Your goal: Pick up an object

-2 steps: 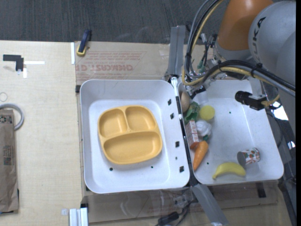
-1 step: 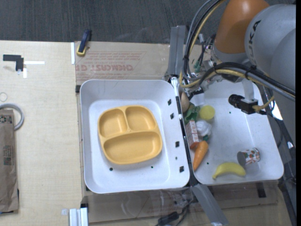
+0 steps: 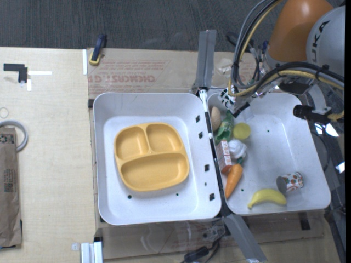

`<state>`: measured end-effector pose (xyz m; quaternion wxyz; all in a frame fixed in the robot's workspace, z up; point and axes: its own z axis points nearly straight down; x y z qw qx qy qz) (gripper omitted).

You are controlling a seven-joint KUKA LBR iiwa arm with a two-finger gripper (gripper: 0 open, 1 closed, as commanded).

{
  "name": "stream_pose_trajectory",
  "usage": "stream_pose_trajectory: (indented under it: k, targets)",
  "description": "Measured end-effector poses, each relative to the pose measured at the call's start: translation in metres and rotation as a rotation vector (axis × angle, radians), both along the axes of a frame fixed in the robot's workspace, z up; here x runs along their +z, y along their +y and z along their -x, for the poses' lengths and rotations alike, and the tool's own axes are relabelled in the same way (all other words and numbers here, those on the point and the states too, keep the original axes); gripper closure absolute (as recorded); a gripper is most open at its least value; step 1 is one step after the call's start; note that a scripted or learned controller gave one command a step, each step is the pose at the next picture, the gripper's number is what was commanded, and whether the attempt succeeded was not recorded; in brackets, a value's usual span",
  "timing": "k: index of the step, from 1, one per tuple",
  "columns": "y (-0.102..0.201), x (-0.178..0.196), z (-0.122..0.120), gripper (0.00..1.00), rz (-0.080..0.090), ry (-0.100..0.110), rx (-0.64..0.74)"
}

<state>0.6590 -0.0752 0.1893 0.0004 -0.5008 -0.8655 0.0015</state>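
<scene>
white plastic bins sit side by side on the bench, the left bin [image 3: 104,163] holding a yellow divided plate [image 3: 151,156] with three compartments, lying flat near the bin's middle. the right bin [image 3: 307,152] holds the loose objects, most of them crowded along its left wall: a potato-like tan piece [image 3: 215,116] at the top, a green item [image 3: 225,129] just beside it, a small yellow-green round piece [image 3: 241,131] touching that cluster, a white crumpled piece [image 3: 237,148], a red and white packet [image 3: 224,155] against the wall, and an orange carrot [image 3: 232,179] lying tilted below them. a yellow banana [image 3: 266,198] lies near the bin's front edge, well apart from the cluster, and a small printed can [image 3: 290,182] lies on its side just beside the banana's right end. the gripper [image 3: 233,104] hangs low over the back left corner of the right bin, just above the cluster, with dark cables looping over it; whether it is open or closed cannot be told, and nothing is visibly held. the grey arm with its orange band [image 3: 296,21] reaches in from the right.
</scene>
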Motion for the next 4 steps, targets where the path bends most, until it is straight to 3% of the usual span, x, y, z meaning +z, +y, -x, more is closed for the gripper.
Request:
stream_pose_trajectory:
  k: [1, 2, 3, 4]
  targets:
    - [-0.002, 0.0, 0.0, 1.0, -0.001, 0.0, 0.172]
    - [-0.004, 0.006, -0.001, 1.0, 0.0, 0.001, 0.17]
    - [0.062, -0.001, 0.066, 1.0, 0.0, 0.002, -0.17]
    - [0.076, 0.105, 0.06, 1.0, 0.0, 0.0, 0.183]
